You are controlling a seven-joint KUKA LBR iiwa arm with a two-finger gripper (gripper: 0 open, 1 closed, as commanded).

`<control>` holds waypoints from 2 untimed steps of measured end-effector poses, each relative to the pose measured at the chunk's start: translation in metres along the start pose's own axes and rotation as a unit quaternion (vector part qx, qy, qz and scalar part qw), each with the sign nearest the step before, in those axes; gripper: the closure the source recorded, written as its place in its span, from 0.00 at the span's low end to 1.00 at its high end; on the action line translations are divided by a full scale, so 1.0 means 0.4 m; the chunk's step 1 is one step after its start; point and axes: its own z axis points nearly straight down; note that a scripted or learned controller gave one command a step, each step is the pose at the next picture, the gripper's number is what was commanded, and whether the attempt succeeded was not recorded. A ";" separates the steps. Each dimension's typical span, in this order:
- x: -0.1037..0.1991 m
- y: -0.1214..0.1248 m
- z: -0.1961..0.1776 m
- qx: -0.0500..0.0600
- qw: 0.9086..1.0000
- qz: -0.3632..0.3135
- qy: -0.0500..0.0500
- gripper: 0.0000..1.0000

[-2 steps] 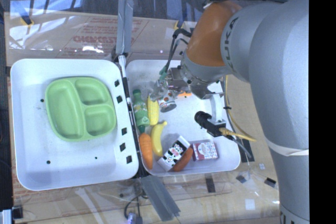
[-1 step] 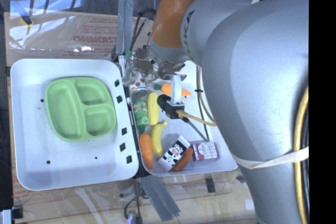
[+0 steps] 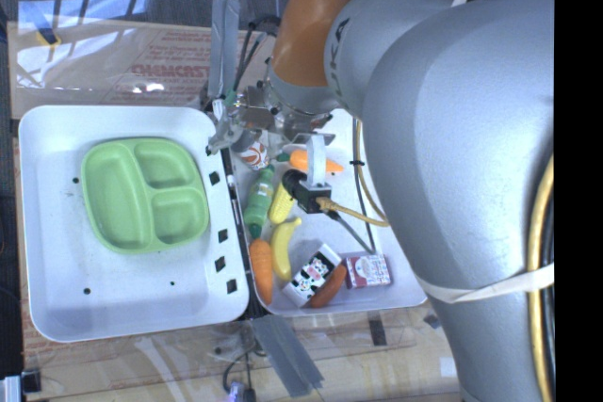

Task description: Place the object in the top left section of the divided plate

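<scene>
Arm (image 3: 443, 108) over cluttered right bin (image 3: 396, 297), banana (image 3: 284, 245), carrot (image 3: 262, 266), divided plate (image 3: 146, 193) alone left, finger state unclear.

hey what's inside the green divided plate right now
The green divided plate in the left bin shows nothing in its sections. None of it is covered.
</scene>
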 end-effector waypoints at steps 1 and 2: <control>0.128 0.027 -0.001 -0.001 0.999 -0.039 0.000 0.00; 0.040 -0.041 -0.001 0.000 0.999 -0.044 0.000 0.00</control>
